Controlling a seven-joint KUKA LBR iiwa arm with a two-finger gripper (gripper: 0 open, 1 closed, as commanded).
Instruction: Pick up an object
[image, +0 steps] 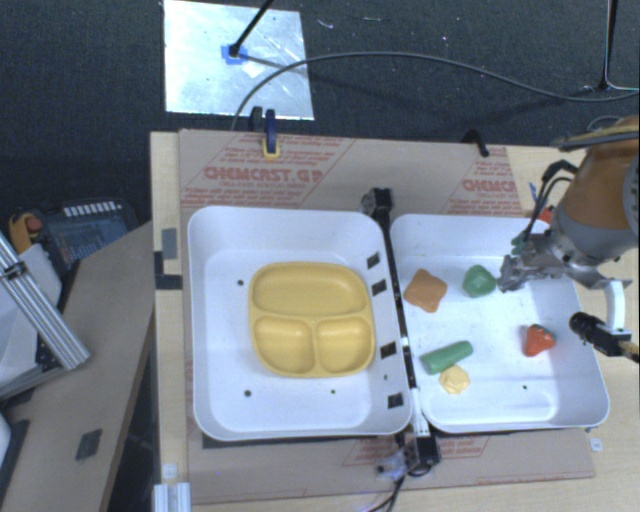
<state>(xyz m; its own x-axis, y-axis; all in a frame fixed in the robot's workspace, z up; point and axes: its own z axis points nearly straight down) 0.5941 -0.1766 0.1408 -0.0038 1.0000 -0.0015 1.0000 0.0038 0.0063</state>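
**Two bins, five loose objects, arm over right bin**

Left bin (215, 300) holds a yellow divided tray (308, 318). Right bin (570, 395) holds an orange block (426, 291), a green cylinder (446, 356), a green lump (479, 281), a red piece (538, 341) and a yellow piece (454, 380). The gripper (512, 272) sits just beside the green lump; whether its fingers are apart or together cannot be told.

In the right white bin (575, 400), five small pieces lay scattered: an orange block (426, 291), a rounded green lump (479, 281), a long green pod-shaped piece (446, 355) touching a small yellow lump (454, 380), and a red piece (539, 341). Bare floor lay open between them at the bin's middle and along its near edge. The grey arm's gripper (512, 274) crowded the green lump's right side. A yellow three-compartment tray (305, 318) filled the middle of the left white bin (215, 300), leaving bare margins around it.
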